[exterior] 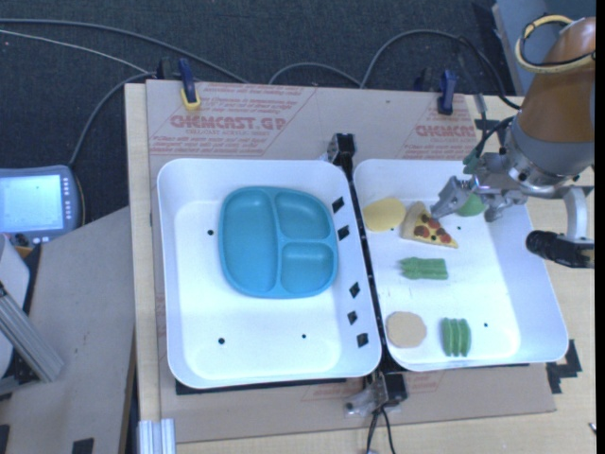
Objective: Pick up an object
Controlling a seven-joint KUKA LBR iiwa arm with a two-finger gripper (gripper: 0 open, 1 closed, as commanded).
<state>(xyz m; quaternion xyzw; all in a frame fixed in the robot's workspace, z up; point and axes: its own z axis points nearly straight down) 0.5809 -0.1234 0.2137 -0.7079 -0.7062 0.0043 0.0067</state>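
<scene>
Left bin (189, 329): divided tray (278, 242) at centre; right bin (529, 320): pizza slice (430, 228) at 12 o'clock, round piece (382, 214) at 10, leafy piece (423, 270) central, cookie (406, 328) at 7, pod (456, 336) at 6.

You can read red "CHEMCAST GP" print twice on the brown protective sheet (284, 112) behind the bins — left copy clear, right copy partly hidden — smaller lines beneath stay illegible.

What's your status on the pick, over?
Gripper low over right bin, at the pizza slice; nothing seen between fingers. Pizza slice lying in bin, yellow piece close beside it. Green pieces and cookie apart, not obstructing.
</scene>
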